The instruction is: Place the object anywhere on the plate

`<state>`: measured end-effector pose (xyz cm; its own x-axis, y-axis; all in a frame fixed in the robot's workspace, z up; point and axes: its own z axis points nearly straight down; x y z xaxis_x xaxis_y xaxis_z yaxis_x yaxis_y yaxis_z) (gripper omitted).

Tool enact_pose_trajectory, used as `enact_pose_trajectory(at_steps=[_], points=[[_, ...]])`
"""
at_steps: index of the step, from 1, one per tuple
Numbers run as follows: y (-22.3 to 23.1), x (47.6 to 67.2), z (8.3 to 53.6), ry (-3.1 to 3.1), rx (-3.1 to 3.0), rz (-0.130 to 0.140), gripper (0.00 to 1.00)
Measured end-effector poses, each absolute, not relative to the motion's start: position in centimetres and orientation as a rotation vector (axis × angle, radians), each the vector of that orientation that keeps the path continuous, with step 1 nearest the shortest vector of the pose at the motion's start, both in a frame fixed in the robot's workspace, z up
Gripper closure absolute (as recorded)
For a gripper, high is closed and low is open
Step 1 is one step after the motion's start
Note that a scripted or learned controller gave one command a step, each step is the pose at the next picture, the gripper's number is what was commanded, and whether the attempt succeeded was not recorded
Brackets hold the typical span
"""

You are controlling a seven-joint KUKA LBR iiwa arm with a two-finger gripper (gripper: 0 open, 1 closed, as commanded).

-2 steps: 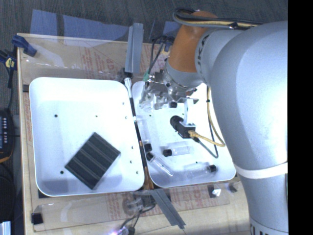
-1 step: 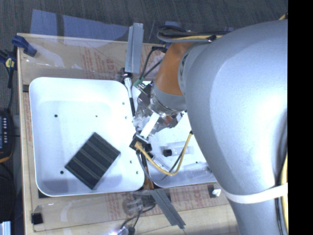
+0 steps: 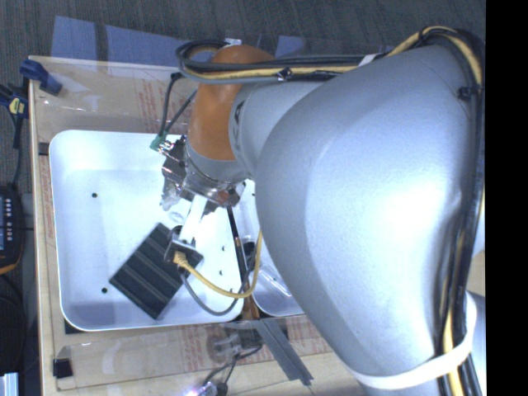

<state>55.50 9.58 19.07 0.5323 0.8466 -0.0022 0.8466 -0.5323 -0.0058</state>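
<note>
My gripper (image 3: 172, 195) hangs low over the left white bin (image 3: 74, 221), right of the bin's middle, with the orange band of the wrist just above it. What lies directly under the gripper is hidden. The large grey arm covers nearly all of the right bin (image 3: 272, 308), so only a corner of that bin's rim shows.
Two tiny dark specks (image 3: 95, 195) (image 3: 105, 289) mark the left bin's floor. The bench's pale edge (image 3: 124, 349) runs along the front, with a metal bracket (image 3: 280, 349) below the bins. Blue clamps (image 3: 37, 77) sit at the bench's far left corner.
</note>
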Motion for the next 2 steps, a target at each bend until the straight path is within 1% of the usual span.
enact_pose_trajectory(at_steps=[1, 2], points=[[5.0, 52.5, 24.2, -0.928, -2.997, 0.008, 1.0], [16.6, 52.6, 21.5, -0.961, -2.988, 0.011, 1.0]])
